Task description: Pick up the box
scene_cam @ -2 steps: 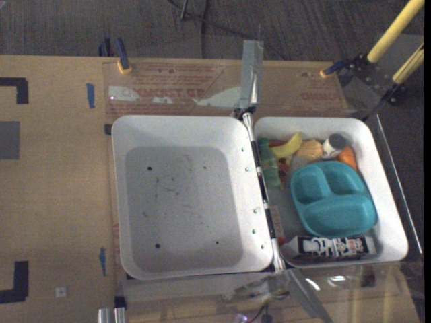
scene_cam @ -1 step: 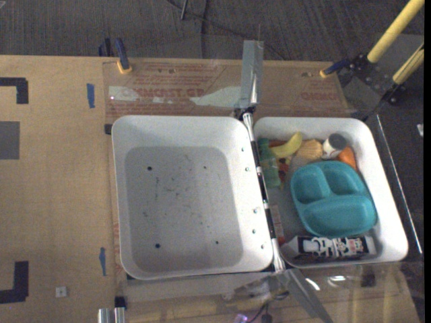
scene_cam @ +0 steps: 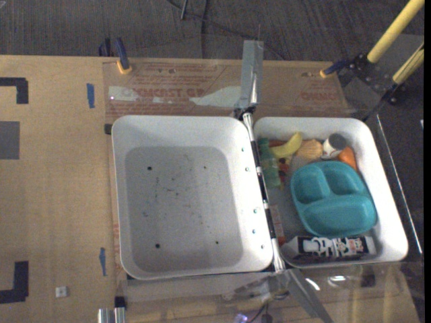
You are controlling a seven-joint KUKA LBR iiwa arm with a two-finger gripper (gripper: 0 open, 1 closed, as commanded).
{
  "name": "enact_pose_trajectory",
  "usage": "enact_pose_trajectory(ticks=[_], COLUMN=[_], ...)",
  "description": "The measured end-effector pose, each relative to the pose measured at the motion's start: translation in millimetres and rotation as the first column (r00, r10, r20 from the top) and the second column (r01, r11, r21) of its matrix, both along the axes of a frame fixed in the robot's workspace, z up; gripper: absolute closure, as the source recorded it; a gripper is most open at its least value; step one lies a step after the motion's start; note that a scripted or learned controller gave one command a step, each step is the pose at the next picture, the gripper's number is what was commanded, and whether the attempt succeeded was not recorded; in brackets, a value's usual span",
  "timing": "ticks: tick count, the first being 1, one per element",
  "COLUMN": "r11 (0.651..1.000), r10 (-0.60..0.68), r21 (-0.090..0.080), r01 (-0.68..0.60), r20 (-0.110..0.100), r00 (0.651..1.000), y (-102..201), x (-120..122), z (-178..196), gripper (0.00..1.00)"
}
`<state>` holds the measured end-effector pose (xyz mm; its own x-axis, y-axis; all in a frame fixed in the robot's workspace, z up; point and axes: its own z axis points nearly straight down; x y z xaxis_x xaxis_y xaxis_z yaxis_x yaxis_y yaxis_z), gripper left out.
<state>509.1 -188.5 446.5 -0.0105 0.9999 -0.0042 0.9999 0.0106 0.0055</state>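
The box [scene_cam: 335, 246] is a long, narrow carton with a black-and-white printed face. It lies flat along the near wall of the right bin [scene_cam: 394, 207], its length running left to right across the bin floor. Just behind it sits a teal divided plate [scene_cam: 333, 197], whose front rim looks to be touching or nearly touching the box's long edge; the view cannot settle which. Further back are a banana [scene_cam: 288, 145], a tan rounded item [scene_cam: 310, 150], an orange piece [scene_cam: 347, 157] and some small green things [scene_cam: 267, 159] along the left wall, all well apart from the box. The left bin [scene_cam: 121, 180] plays no part here. As I judge it, the step in hand is the approach, and the tight spot is the box's placement: hemmed between bin wall and plate, its long sides leave little room for a grasp across the narrow width. A descent centred on the box's middle, with the closing direction set across its short axis, seems best, since gripping along the length would likely be too wide. The risk is catching the plate rim or the bin wall on the way down, or nudging the box so it tilts against the wall. A straight, slow vertical lift afterwards should keep the carton from snagging the plate.
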Motion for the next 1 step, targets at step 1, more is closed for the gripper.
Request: enact_pose_trajectory(ticks=[1], r11=[0.99], r10=[0.141], r21=[0.003], r01=[-0.141], r20=[-0.005], r00=[0.99], y=[10.7], x=[4.7], z=[-10.7], gripper=[1.0])
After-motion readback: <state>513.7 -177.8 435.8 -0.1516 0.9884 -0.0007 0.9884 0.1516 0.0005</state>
